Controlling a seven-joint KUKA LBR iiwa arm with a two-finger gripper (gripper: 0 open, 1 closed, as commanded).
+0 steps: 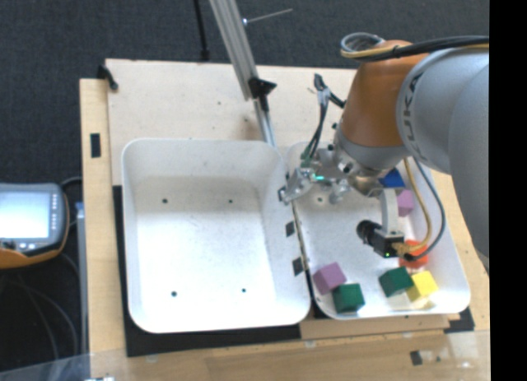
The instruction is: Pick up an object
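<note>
Counting from the left, two white bins are seen: the left bin (pixel 136 165) and the right bin (pixel 329 227). At the right bin's left rim the gripper (pixel 311 182) is held; whether it is clenched or released cannot be told. Six cube-like blocks are counted in that bin: purple block (pixel 329 275), green block (pixel 349 297), blue block (pixel 393 179), second green block (pixel 395 281), lilac block (pixel 405 201), yellow block (pixel 423 283). No long axis can be told. The lettering (pixel 409 109) on the arm (pixel 445 99) cannot be read.

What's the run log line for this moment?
gripper: over right bin, far-left corner | purple block, green block: on bin floor, side by side | held: nothing visible
</note>
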